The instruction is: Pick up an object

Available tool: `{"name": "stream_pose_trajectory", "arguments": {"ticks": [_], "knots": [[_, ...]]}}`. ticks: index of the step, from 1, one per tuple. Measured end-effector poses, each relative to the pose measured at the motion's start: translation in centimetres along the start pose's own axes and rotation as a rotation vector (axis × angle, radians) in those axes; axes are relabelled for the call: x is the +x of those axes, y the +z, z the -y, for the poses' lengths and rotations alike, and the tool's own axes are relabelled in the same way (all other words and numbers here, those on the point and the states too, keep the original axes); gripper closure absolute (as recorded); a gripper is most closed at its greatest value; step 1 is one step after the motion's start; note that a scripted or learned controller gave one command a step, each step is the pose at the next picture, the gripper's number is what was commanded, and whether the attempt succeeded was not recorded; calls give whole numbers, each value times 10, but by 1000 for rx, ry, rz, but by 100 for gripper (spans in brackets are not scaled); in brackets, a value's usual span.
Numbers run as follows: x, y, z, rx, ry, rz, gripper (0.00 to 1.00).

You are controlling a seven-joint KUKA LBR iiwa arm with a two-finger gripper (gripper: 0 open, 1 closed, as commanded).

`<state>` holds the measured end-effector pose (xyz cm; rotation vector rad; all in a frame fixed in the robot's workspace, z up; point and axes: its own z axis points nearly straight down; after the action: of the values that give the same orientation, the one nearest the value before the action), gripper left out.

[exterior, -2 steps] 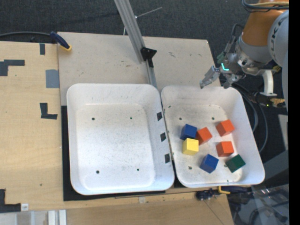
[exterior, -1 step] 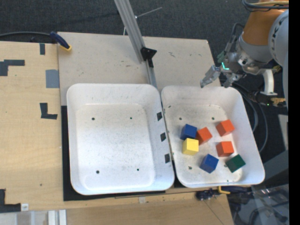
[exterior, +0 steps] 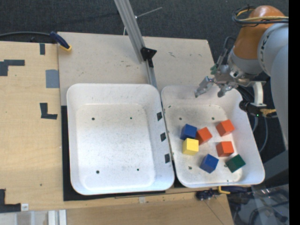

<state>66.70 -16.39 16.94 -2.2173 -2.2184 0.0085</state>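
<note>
Blocks, seven small coloured cubes, lie loose in the right bin point(exterior: 213, 97), gathered toward its near half. Largest in view is the counter point(exterior: 28, 139), pale wood with grey tape marks, bearing both shallow white bins side by side. The left bin point(exterior: 77, 95) sits just beside the right one, their rims nearly touching. The grey arm point(exterior: 276, 50) with its orange band reaches in from the right, above the far right corner of the right bin. A slanted metal rail point(exterior: 133, 29) crosses the counter behind the bins.

The claw point(exterior: 212, 89) hangs over the far edge of the right bin, its two fingers spread apart with nothing between them, well apart from the cubes.

Among the cubes: a blue block point(exterior: 189, 131) touching an orange block point(exterior: 204, 135), with a yellow block point(exterior: 191, 146) just in front of the blue one. Another orange block point(exterior: 225, 127) lies to the right, a third orange block point(exterior: 225, 148) nearer, a second blue block point(exterior: 209, 163) near the front, and a dark green block point(exterior: 236, 163) beside the right wall.
</note>
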Motion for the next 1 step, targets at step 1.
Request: {"name": "stream_pose_trajectory", "arguments": {"ticks": [1], "knots": [[0,55,-8,-1,-2,0,0]]}}
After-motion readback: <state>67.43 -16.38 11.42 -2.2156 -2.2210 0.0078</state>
